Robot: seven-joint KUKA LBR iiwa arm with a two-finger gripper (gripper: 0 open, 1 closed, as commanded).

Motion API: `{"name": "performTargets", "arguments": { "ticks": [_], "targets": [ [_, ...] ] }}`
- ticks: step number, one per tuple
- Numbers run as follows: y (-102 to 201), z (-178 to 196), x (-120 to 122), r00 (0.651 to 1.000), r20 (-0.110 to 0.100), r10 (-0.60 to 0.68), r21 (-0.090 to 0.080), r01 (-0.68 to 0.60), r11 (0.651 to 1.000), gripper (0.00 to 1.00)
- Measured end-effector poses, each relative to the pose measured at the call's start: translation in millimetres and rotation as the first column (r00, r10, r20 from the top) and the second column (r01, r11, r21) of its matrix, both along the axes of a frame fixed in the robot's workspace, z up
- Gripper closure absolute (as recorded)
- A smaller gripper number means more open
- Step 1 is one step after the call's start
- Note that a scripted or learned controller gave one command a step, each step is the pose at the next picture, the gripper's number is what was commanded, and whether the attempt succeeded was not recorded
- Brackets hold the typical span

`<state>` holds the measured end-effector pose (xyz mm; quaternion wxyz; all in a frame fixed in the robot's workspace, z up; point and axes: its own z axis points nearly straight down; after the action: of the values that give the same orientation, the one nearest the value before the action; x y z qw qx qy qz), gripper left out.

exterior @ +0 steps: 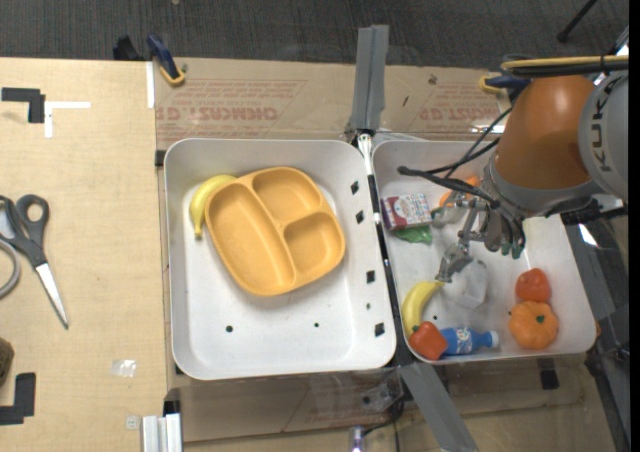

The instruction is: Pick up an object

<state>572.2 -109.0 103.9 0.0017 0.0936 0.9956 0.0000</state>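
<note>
Camera view: pincer (455, 262), fingers' state unclear, hangs just above a clear cup (470, 285) in the right bin (575, 270).

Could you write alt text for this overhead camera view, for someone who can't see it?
A grey-and-orange robot arm reaches into the right bin, over a banana, bottle and small pumpkin. The left bin holds a yellow divided plate.

A divided plate (275, 230) lies in the left bin (190, 330), scissors (35, 250) farther left.
</note>
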Motion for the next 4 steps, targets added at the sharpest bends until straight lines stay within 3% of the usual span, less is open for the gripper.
{"name": "performTargets", "arguments": {
  "ticks": [1,2,3,4],
  "targets": [
    [10.3,-10.7,54.5,0.999,0.002,-0.053,0.000,0.053,0.999,0.00],
    [-65.2,-10.1,78.3,0.993,-0.017,-0.119,0.014,0.120,0.993,0.00],
    [-110.9,-10.4,13.7,0.997,0.001,0.075,0.002,-0.075,0.997,0.00],
    [-112.2,-11.4,-38.6,1.000,0.000,0.030,0.001,-0.030,1.000,0.00]
  ]
}}
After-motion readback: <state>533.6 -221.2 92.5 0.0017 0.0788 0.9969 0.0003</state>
